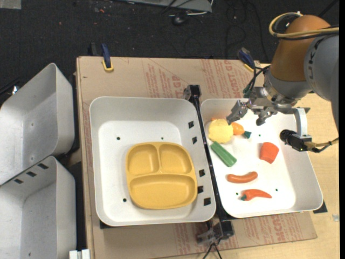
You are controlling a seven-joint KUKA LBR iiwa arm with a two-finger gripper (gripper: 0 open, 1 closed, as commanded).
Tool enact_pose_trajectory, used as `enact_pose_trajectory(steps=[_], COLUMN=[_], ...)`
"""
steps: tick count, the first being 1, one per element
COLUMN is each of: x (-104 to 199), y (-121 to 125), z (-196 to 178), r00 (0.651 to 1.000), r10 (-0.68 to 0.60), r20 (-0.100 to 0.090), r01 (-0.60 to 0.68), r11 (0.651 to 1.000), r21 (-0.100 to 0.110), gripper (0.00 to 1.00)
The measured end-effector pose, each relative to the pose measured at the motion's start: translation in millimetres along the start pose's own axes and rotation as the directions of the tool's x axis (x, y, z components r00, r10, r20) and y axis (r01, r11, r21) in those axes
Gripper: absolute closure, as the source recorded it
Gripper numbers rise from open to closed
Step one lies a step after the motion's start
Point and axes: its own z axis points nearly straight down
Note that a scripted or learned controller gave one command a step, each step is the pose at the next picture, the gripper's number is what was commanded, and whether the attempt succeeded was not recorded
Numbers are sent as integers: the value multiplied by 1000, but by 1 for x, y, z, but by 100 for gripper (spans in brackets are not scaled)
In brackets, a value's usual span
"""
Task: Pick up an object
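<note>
One fixed camera looks down at a slant from above the desk (161, 72), far enough to take in both white bins (102, 144), the arm (302, 47) entering from the frame's right.

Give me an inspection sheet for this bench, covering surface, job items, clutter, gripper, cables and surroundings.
Surface: brown board bearing two white bins side by side, left bin and right bin.
Job's things: in the right bin, a yellow ball-like item, a small orange piece, a green stick, an orange-red block, a red-orange sausage shape and a chili pepper.
Clutter: yellow divided tray in the left bin.
Grippers: gripper over the right bin's far edge, fingers spread, nothing between them.
Cables: black cable at the bin's right rim.
Surroundings: white tubs at left; dark floor.
</note>
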Motion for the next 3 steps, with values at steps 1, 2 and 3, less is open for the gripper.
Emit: enact_pose_trajectory(steps=[1,2,3], x=[0,0,1], y=[3,-6,-6], z=[-8,52,97], r00=[1000,1000,1000], r10=[-2,0,0], r20=[2,2,1], r01=[2,0,0], r11=[1000,1000,1000], r21=[-14,-8,-10], gripper=[0,0,0])
